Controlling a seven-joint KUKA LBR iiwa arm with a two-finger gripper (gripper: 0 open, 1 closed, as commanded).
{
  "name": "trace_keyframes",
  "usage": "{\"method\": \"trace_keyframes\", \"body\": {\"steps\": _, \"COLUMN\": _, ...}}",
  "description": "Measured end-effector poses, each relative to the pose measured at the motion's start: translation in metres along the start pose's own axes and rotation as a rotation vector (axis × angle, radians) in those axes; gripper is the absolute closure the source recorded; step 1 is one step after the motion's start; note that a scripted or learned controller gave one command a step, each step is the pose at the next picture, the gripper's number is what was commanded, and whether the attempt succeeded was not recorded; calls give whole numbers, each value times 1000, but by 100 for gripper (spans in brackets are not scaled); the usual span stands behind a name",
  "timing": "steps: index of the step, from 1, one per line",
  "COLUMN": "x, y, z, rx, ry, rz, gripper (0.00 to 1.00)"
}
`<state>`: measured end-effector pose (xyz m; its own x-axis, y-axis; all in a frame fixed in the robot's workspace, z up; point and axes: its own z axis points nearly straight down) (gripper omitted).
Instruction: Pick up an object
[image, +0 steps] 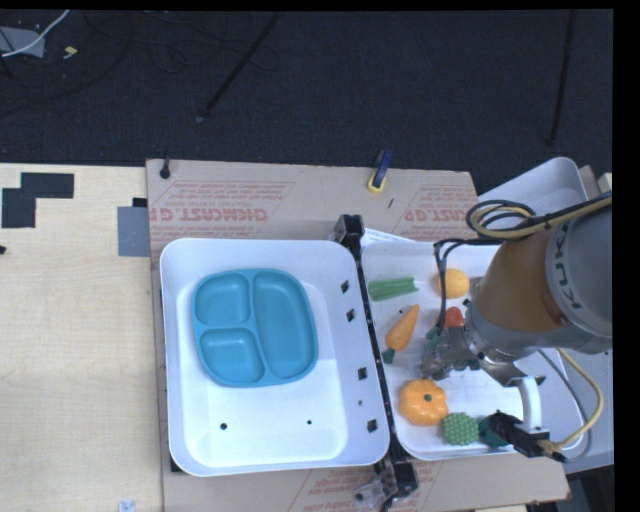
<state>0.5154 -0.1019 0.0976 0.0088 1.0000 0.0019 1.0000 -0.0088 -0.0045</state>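
Observation:
The right bin (400, 440) holds several toy foods: a green pod (391, 288), an orange carrot (402, 327), a yellow lemon (455, 283), a small red piece (454, 318), an orange pumpkin (423, 402) and a green knobbly piece (459, 429). My gripper (436, 360) hangs low over the middle of this bin, just above the pumpkin and right of the carrot. The arm's grey and orange wrist (520, 295) covers the bin's right half.
The left bin (200, 420) bears a blue three-compartment plate (253, 326). A black divider with clips (366, 340) runs between the bins. A yellow and blue clamp (379, 172) sits on the cardboard at the back. Cables (560, 435) trail near the right bin's front corner.

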Motion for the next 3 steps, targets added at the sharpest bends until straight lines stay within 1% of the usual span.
{"method": "trace_keyframes", "body": {"steps": 1, "x": 9, "y": -1, "z": -48, "rx": -4, "ry": -1, "rz": -9, "gripper": 100}}
{"method": "trace_keyframes", "body": {"steps": 3, "x": 13, "y": -1, "z": -132, "rx": -6, "ry": -2, "rz": -10, "gripper": 100}}
